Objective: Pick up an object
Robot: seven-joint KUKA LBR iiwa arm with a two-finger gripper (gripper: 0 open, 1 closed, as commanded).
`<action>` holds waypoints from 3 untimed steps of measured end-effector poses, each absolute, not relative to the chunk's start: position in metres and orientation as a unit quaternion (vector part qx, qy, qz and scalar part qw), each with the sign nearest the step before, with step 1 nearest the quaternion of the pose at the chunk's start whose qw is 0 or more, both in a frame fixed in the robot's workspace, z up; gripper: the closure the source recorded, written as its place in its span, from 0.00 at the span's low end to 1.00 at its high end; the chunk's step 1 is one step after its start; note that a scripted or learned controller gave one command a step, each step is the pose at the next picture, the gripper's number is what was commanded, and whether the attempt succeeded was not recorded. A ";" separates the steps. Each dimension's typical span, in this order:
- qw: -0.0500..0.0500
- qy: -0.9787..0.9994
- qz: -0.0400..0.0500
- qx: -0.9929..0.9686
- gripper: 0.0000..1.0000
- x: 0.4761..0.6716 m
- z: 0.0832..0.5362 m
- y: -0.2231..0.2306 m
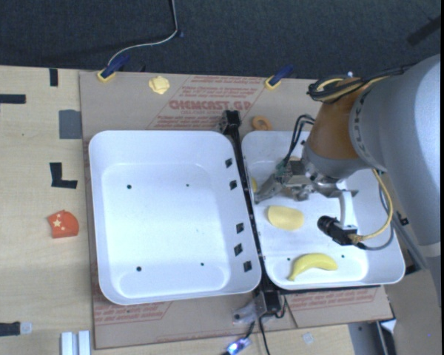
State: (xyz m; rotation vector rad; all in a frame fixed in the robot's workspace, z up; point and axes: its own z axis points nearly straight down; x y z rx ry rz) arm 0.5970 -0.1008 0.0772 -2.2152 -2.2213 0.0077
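In the right bin (370, 272) a pale yellow lump (284, 217) lies near the middle, and a yellow banana (313, 265) lies by the front wall. My gripper (268, 189) is low over the bin's left side, pointing toward the divider between the bins. It sits just above and to the left of the pale lump, apart from it. A small yellow bit (253, 186) peeks out by the divider beside the gripper tip. The grey arm with its orange band (339, 128) reaches in from the right and hides the bin's back right part.
The left bin (103, 161) stands beside the right one. On the cardboard behind the bins lie a small orange ring (260, 123) and a yellow lump (159, 85). A red object (64, 224) rests on the bench at far left. A black cable plug (336, 230) hangs over the right bin.
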 end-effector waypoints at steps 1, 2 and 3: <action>0.000 -0.708 0.000 -0.707 0.00 0.624 0.085 -0.106; -0.001 -0.708 0.001 -0.706 0.00 0.670 0.085 -0.095; 0.000 -0.708 0.001 -0.706 1.00 0.668 0.094 -0.095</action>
